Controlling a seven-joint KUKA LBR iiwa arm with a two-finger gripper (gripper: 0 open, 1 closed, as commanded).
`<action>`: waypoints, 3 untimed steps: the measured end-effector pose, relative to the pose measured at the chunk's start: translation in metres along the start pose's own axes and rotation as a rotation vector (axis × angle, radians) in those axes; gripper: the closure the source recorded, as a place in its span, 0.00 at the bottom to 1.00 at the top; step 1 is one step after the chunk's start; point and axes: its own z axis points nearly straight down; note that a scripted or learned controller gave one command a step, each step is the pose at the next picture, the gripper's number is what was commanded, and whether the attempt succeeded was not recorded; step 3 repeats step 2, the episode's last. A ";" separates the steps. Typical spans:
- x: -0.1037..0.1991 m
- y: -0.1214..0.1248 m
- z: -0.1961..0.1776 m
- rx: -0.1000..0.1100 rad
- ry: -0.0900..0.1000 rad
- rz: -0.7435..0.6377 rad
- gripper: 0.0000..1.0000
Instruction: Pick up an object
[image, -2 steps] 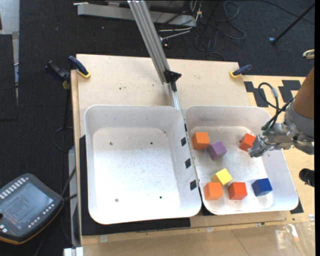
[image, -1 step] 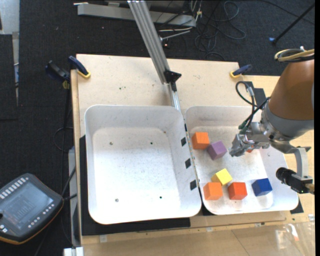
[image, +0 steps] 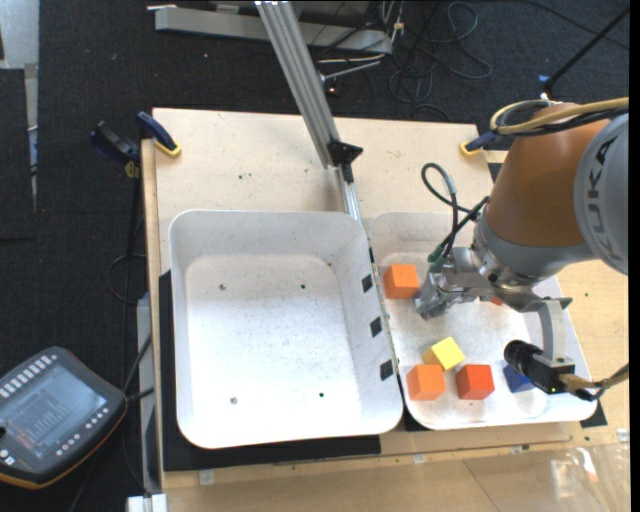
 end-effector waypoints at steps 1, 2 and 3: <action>0.058 0.003 -0.004 -0.001 -0.001 0.001 1.00; 0.115 0.004 -0.006 -0.001 -0.001 0.001 1.00; 0.115 0.004 -0.006 -0.001 -0.001 0.001 1.00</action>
